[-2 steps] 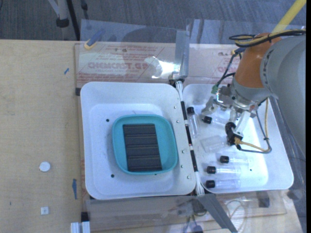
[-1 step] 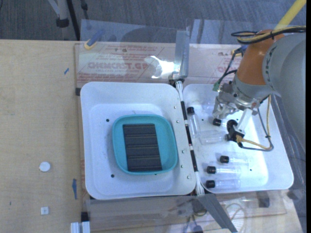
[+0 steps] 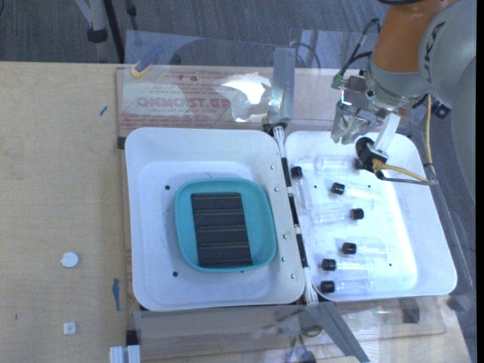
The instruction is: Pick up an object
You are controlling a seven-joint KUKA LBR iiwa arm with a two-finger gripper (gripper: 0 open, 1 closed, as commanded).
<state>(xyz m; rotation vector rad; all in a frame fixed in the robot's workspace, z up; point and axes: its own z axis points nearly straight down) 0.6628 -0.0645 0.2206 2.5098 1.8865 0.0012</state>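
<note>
Grey end effector point(image 3: 364, 129) hangs open over the right bin point(image 3: 431, 225), holding nothing.

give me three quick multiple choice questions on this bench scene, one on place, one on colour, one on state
1. Where is the teal square tray?
A. left white bin
B. right white bin
C. on the wooden bench

2. What colour are the caps of the clear plastic tubes?
A. red
B. black
C. yellow

3. How do the tubes lie?
A. stacked upright
B. in the tray
C. loose on their sides

Answers:
1 A, the tray sits inside the left white bin.
2 B, each tube, such as the one at, ends in a black cap.
3 C, they lie scattered flat in the right white bin, below the hand.
</note>
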